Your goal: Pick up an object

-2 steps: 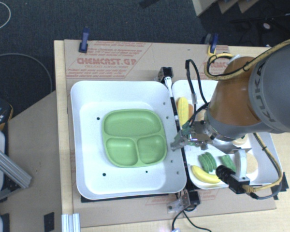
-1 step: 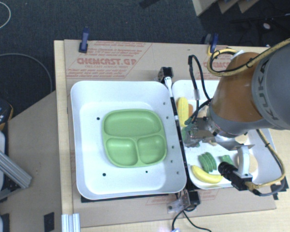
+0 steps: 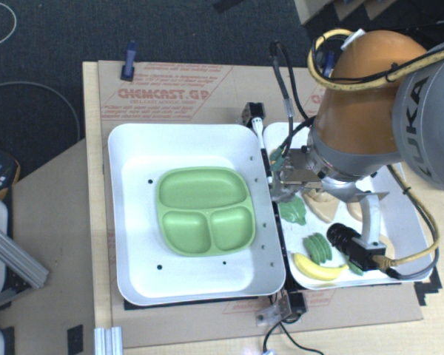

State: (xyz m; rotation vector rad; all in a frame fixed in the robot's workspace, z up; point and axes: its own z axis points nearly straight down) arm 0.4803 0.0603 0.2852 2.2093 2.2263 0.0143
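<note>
You're hovering the arm (image 3: 370,102) over the right bin (image 3: 422,220), its bulk covering the gripper, so I cannot tell whether anything is being held. Nothing looks lifted: the smooth curved banana (image 3: 317,269) is lying at the bin's 6 o'clock, touching a ridged green piece (image 3: 318,246), with a leafy green item (image 3: 291,211) just beside it at 11 o'clock. The left bin (image 3: 133,198) is carrying a matte green divided plate (image 3: 206,210). The pick is looking undone.
</note>
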